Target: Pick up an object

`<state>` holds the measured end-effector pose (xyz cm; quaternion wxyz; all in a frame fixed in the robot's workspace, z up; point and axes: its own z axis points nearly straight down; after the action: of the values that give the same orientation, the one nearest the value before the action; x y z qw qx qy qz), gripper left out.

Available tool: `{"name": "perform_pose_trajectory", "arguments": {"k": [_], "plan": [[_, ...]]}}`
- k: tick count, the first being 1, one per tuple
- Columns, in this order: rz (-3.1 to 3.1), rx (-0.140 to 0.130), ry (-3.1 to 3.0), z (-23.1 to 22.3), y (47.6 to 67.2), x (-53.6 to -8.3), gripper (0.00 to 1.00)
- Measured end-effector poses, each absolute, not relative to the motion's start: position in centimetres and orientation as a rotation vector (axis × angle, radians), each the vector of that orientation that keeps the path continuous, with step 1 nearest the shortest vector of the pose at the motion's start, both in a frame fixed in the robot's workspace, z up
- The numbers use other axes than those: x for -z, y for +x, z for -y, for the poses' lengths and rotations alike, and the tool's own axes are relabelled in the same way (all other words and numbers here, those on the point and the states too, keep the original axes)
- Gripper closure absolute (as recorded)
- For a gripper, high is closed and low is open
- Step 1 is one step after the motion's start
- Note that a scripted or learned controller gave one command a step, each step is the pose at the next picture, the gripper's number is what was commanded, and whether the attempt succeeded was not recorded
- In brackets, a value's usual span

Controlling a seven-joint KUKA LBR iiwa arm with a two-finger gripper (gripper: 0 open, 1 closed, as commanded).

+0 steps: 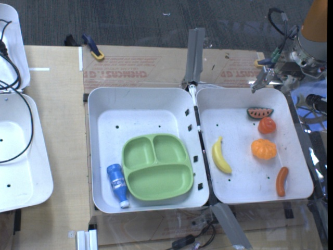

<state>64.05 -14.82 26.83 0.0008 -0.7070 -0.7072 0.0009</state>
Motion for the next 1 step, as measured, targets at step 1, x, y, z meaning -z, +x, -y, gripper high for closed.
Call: {"name": "perform_pose_trajectory", "arguments": {"k": [1], "plan": [[2.151,-0.004,-2.287,16.35,58.38,-10.93,0.00]]}}
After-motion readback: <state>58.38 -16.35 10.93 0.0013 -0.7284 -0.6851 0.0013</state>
